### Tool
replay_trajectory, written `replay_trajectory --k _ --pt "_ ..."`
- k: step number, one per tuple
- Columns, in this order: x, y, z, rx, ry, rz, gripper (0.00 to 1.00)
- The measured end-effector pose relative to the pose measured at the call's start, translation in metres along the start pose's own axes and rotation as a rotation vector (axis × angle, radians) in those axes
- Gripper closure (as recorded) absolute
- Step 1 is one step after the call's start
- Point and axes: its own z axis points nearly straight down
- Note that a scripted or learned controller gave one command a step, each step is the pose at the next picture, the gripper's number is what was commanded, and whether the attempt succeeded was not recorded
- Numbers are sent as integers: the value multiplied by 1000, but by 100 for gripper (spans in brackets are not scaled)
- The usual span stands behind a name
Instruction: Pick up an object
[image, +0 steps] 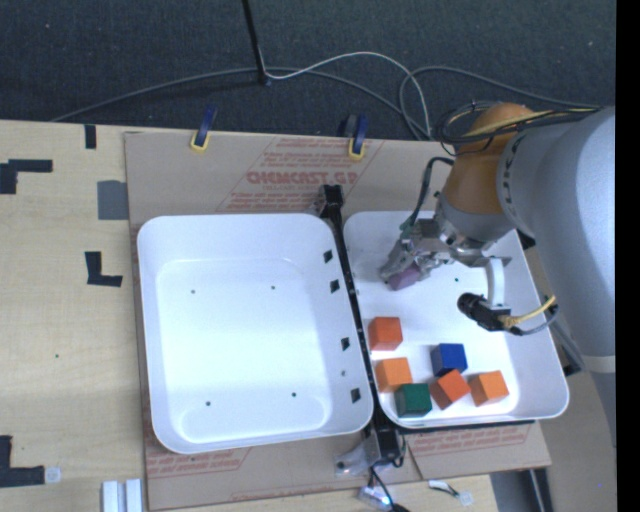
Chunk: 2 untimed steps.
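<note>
Reaching in from the right, the grey arm (560, 200) hangs over the far part of the right bin (540, 405), its gripper (405, 272) low above the bin floor. I cannot tell whether its fingers are open or closed. The left bin (160, 240) lies alongside. Six blocks sit in the right bin's near half: an orange cube (385, 332) by itself, then another orange one (393, 372), a blue (449, 357), a green (412, 400), a red-orange (450, 386) and an orange block (488, 386) clustered together.
</note>
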Motion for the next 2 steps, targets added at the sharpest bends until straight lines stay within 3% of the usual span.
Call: replay_trajectory --k 1,2 --pt "89 18 -139 -11 2 -7 100" --pt "84 10 -238 -8 0 17 100"
